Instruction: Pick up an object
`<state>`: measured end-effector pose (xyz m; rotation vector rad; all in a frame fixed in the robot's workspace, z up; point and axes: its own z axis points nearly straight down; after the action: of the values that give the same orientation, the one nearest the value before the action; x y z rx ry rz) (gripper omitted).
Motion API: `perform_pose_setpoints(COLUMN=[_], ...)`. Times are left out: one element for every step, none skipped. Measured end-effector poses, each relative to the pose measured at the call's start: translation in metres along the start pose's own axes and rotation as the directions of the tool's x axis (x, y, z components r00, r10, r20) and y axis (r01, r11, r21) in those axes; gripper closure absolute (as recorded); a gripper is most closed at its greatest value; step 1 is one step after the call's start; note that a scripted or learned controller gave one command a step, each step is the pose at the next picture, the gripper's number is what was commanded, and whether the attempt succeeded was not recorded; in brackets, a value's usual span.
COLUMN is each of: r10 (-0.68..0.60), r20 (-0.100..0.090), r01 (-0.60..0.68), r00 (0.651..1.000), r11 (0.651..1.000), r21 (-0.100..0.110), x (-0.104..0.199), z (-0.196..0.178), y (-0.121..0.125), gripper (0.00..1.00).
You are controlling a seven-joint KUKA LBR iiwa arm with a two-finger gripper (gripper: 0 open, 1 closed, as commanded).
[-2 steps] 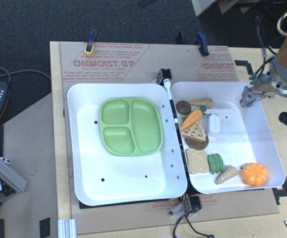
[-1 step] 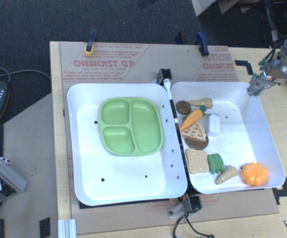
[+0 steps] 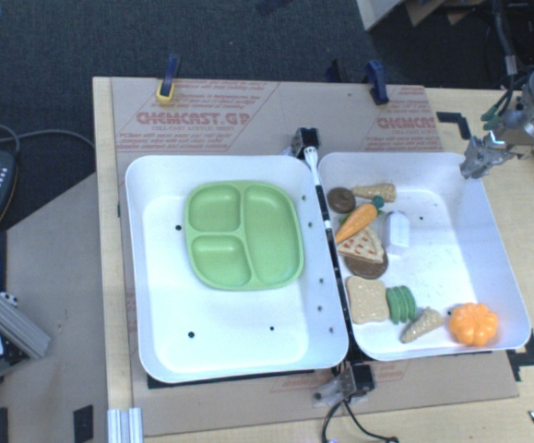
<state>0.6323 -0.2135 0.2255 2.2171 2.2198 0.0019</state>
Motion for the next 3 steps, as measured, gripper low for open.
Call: perform_pose_setpoints(r10=[-0.001,-0.001,-0.002], r20=[-0.005,-0.004,-0.005], r01=[0.001,0.001,0.002], r00=[1.0,1.0,1.0], r11=[1.0,1.0,1.0], r21=[0.007,0.008,0.007], x=[0.041,0.08,0.123], z=[0.001,0.004,-0.003], y=[-0.034,-0.058,-0.085], gripper=[1.0,1.0,1.0])
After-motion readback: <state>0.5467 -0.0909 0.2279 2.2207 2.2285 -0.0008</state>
